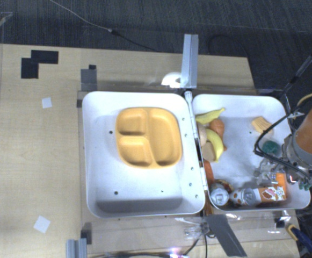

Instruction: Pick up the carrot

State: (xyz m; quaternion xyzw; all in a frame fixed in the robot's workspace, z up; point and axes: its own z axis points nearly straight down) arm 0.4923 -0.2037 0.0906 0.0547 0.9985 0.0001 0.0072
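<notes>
Gripper [271, 172] is being hung low at the right bin's [236, 102] 4 o'clock corner, beside the cans [232, 196]; its state cannot be told. Carrot [208, 171], orange, is being seen at the bin's 8 o'clock edge, well apart. Nothing is being lifted; approach and grasp are being judged undone.

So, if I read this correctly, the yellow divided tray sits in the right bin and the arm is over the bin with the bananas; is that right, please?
Not quite: the camera view shows the yellow divided tray in the left bin, not the right one. The rest stands: the arm is over the right bin, which holds the bananas.
</notes>
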